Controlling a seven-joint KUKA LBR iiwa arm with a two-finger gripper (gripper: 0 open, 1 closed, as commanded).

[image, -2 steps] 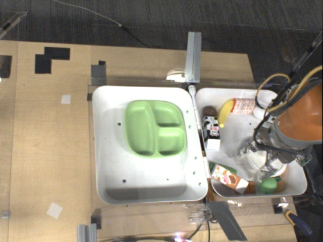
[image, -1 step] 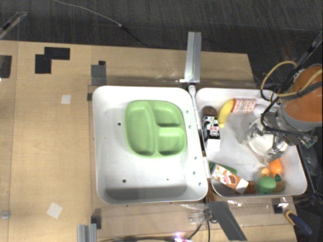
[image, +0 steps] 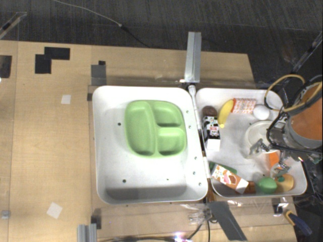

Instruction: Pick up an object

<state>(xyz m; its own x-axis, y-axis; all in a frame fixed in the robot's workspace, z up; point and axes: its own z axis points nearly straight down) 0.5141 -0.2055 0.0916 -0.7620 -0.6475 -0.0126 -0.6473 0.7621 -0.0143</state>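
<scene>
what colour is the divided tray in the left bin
Light green; the divided tray shows plainly in the camera view, lying in the left bin.

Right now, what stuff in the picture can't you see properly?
- Gripper, camera view: the arm's wrist covers it, so its state can't be told.
- Orange thing in the right bin: partly hidden under the gripper, so what it is stays unclear.
- Arm: cut off by the right edge.
- Box by the banana: print too small to read.
- Carton: picture on it blurred.
</scene>
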